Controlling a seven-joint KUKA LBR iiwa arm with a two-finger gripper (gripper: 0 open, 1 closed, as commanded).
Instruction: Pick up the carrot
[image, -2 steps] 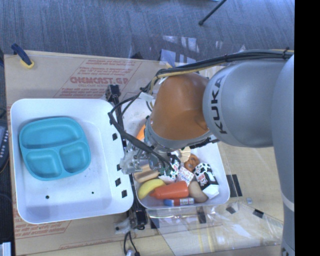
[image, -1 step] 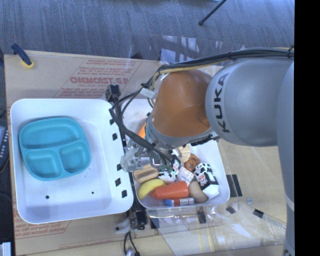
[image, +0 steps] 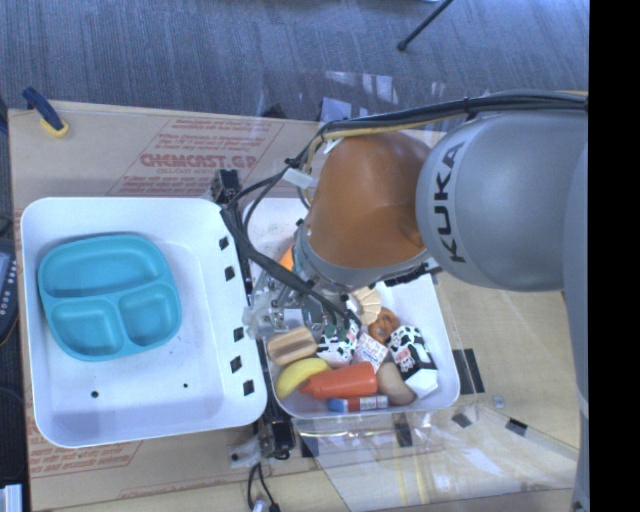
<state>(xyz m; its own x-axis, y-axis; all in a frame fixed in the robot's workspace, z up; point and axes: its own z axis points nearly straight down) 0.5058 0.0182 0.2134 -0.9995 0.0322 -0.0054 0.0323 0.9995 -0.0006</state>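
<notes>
Down in the right bin (image: 447, 385) my gripper (image: 290, 312) hangs over a tight heap of toy food, and from this camera I cannot tell how it is set or whether it has hold of anything. My carrot (image: 343, 380) lies near the front of that bin, its long axis running left to right, roughly level; the thicker end seems to sit left, by the banana (image: 298, 374), though I can't be sure. Trouble is the crowding: banana, a bread roll (image: 289, 343) and a marker pen (image: 358, 403) press against it, so I could easily pinch a neighbour or skid off the rounded side. Left of me, the blue tray (image: 108, 294) sits apart.
</notes>
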